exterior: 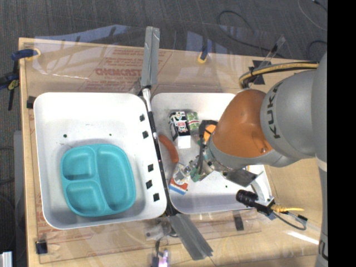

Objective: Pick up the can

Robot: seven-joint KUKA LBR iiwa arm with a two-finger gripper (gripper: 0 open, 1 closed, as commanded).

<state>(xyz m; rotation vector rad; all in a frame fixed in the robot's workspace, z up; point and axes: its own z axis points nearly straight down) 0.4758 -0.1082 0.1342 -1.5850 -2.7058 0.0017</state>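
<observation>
The thing that reads most like the can (184,122) is the short cylinder with a dark, green and white label. It lies in the right bin (222,204), beyond the jaws toward the bin's far wall and clear of them. A small white block (184,142) sits between it and the jaws. A reddish, sausage-shaped piece (169,148) lies off to the jaws' side, along the wall shared with the left bin (50,110).

Right under the jaws is a white item with red and blue markings (179,183). It is too small and too covered for you to name. If that turns out to be the can, the grasp is already close.

You cannot tell how far the jaws are open, because the orange wrist (242,129) and the tool body hide them. Nothing can be seen held between them.

Expect a can to be light if empty, with a stiff but thin wall that is smooth and slippery. It will probably roll if it lies on its side. Take it across the body at mid-length, with the jaws square to its axis so it cannot squirt out, and squeeze only enough to stop it slipping. Watch the white block, which crowds one side of the approach.

The teal divided tray (99,178) in the left bin is well away and plays no part.
</observation>
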